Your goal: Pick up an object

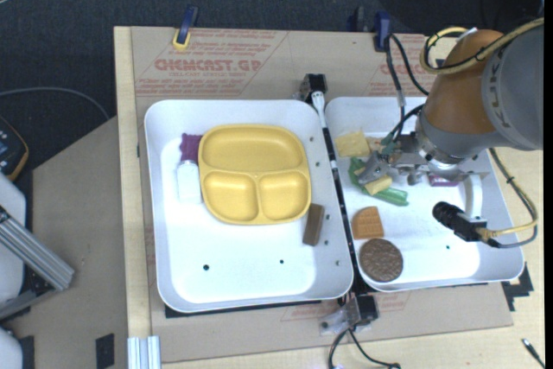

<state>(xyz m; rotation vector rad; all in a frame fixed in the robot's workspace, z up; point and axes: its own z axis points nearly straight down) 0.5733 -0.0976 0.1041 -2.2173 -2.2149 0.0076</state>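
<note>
My gripper hangs low over the upper left part of the right bin, right above a small pile of toy food. The pile holds a pale yellow block, a green piece and a small yellow piece. The fingers sit among these pieces, and the wrist hides how they stand. An orange cracker-like piece and a brown round cookie lie nearer the front of the same bin.
The left bin holds a yellow divided plate, a purple thing and a white thing at the plate's left, and a brown bar at its right. A purple piece peeks out under the wrist.
</note>
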